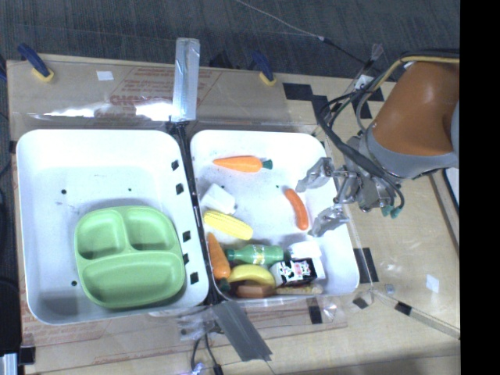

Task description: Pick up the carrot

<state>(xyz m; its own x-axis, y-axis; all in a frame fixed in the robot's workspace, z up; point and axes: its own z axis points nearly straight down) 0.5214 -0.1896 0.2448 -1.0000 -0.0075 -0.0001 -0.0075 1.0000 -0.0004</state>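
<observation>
The carrot [238,163], orange with a small green stalk end pointing right, lies flat near the back of the right bin [258,138]. My gripper [320,199] hovers at that bin's right wall, to the right of the carrot and nearer the front. It is open, its two grey fingers [312,176] spread front to back with nothing between them. The grey arm with its orange band [414,108] reaches in from the right.
An orange sausage [296,208] lies just left of the gripper. Corn [227,225], a white block [220,200], another orange piece [218,256], a green bottle [254,254], a banana [251,273] and a small carton [297,270] crowd the right bin's front. A green divided plate [129,256] sits in the left bin [47,178].
</observation>
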